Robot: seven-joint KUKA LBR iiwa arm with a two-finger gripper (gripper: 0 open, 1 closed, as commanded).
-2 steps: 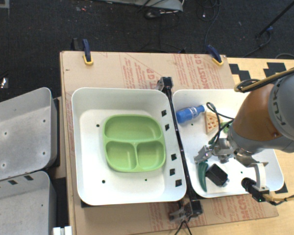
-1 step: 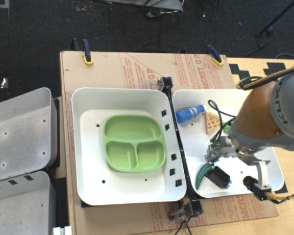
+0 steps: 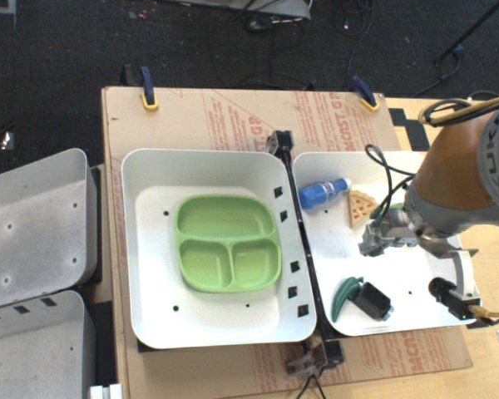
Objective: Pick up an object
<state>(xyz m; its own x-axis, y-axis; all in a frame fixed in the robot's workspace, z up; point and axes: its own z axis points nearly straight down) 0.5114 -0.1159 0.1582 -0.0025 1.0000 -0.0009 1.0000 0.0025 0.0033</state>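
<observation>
The right bin (image 3: 399, 327) holds a blue bottle (image 3: 323, 192) lying on its side at the back left. Beside it to the right lies an orange pizza-slice toy (image 3: 360, 208). Near the front, a curved green vegetable toy (image 3: 344, 294) lies against a black block (image 3: 372, 300). My gripper (image 3: 374, 243) hangs over the middle of this bin, just in front of the pizza slice and behind the black block. Nothing shows in its grasp.
The left bin (image 3: 145, 306) carries a green divided plate (image 3: 229, 242) in its middle. A black divider with clips (image 3: 301, 248) runs between the two bins. Two white bin lids (image 3: 33, 214) lie off the bench's left side.
</observation>
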